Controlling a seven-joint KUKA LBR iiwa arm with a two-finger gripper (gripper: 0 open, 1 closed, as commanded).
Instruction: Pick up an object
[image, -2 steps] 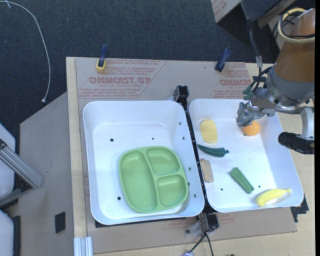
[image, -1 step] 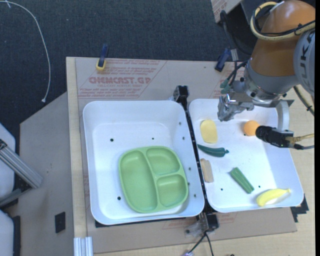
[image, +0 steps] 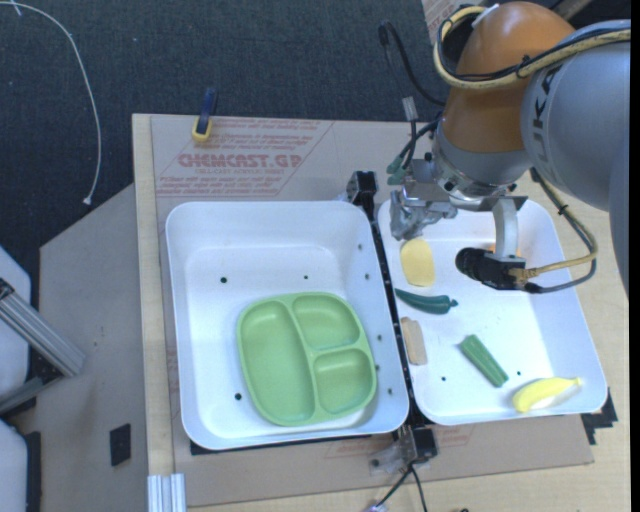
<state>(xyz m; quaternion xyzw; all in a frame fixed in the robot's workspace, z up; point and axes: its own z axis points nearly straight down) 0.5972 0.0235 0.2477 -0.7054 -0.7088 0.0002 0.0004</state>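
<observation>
The tool (image: 410, 222) hangs over the upper left part of the right bin (image: 560, 300), close to the wall shared with the left bin (image: 190, 260). Directly below its tip lies a pale yellow object (image: 418, 263), touching or nearly touching the tool; whether the tool's fingers are spread or pressed together cannot be determined from this angle, and nothing is seen gripped between them.

Other items in the right bin:
- a dark green curved piece (image: 426, 300), just below the yellow object;
- a small tan block (image: 414, 341) beside the dividing wall;
- a green stick-shaped piece (image: 483, 360), lying at a slant;
- a yellow banana-shaped piece (image: 546, 394) near the lower right corner.

The arm (image: 500, 90) enters from the upper right, grey with an orange section above the wrist, and points steeply downward. A black fitting with a yellow cable (image: 490, 268) hangs beside the wrist.

The left bin holds a green divided plate (image: 305, 355) with three compartments, lying flat. Both bins rest on a brown board (image: 250, 160) printed with red lettering, set on the bench. Dark carpet (image: 200, 50) surrounds the bench, and a white cable (image: 85, 100) runs across it at upper left.
</observation>
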